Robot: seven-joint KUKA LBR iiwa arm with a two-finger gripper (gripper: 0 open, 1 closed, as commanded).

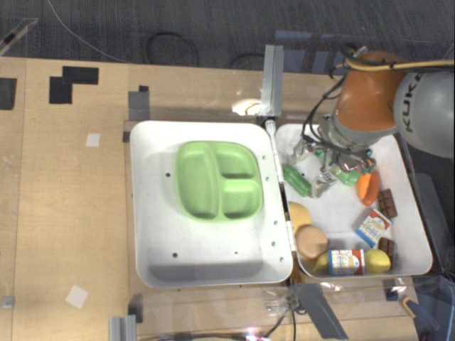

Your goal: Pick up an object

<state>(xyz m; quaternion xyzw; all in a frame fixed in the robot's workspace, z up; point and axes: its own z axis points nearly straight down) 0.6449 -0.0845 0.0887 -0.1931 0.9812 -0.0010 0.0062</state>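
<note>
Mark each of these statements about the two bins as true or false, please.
1. The green plate lies in the left bin. True.
2. The carrot lies in the left bin. False: it lies in the right bin.
3. The arm is above the right bin. True.
4. The green plate is one flat surface without sections. False: it has three compartments.
5. The small carton lies near the right bin's right side. True.

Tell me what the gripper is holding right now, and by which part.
Cannot be told. The gripper sits low in the right bin beside a green object, but nothing is visibly between its fingers.
</note>
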